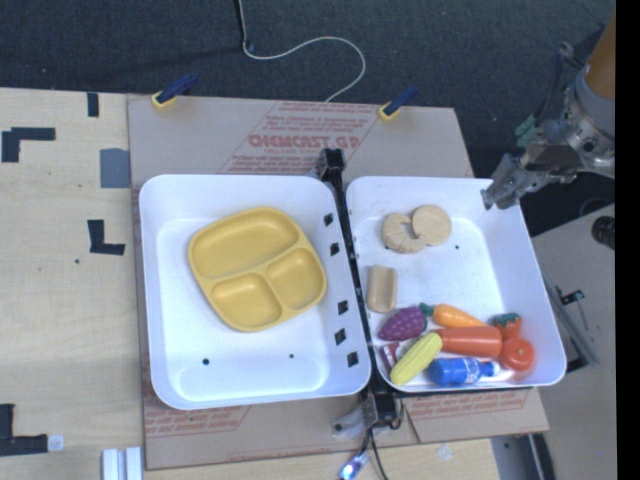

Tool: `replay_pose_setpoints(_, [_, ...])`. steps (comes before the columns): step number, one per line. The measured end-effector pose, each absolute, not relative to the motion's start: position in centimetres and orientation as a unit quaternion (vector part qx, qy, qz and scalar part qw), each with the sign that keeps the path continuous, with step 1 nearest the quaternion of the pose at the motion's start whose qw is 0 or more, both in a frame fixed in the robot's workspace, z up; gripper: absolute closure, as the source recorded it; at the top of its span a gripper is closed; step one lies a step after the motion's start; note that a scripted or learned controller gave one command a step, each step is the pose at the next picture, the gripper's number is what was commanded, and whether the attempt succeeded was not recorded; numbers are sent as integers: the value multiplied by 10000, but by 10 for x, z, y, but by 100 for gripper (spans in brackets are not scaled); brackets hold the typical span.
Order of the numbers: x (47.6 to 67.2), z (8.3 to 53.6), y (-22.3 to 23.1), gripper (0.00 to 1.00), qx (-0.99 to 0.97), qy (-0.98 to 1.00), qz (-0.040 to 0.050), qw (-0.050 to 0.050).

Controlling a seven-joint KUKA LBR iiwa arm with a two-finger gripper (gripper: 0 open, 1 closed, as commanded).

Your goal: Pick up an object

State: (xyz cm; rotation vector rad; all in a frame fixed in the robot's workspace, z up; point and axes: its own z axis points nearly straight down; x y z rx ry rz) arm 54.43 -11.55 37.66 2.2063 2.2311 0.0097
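Claw (497, 194) sits at the upper right corner of the right bin (535, 268), just over its rim, with nothing visible between its fingers; whether they are apart or together cannot be told from this angle. Grey arm (575, 133) enters from the right edge, orange band partly cut off at the frame.

Candidate objects all lie in the right bin. Upper part: two tan round biscuit-like pieces (416, 229), touching each other. Below them, near the divider: a small tan block (381, 289). Lower part, clustered together: purple grapes (404, 322), orange carrot (457, 317), yellow corn cob (416, 357), red-orange sausage-shaped piece (470, 342), blue and white bottle (462, 371) lying on its side, red tomato (517, 353) at the lower right corner.

Left bin (160, 298) holds a yellow three-compartment plate (257, 267), lying flat, turned at a slant.

Both bins rest on a brown cardboard sheet (290, 138) with red print, pinned at its top edge by two yellow and blue clamps (174, 90). Sheet lies on a light wood bench (60, 298) bearing black marks. Dark carpet (120, 18) behind, with a thin white cable (300, 48) looping across it.
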Motion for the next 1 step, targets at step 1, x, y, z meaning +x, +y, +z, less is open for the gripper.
replay_pose_setpoints(1, [506, 363, -146, 100, 7075, 7067, -11, -13])
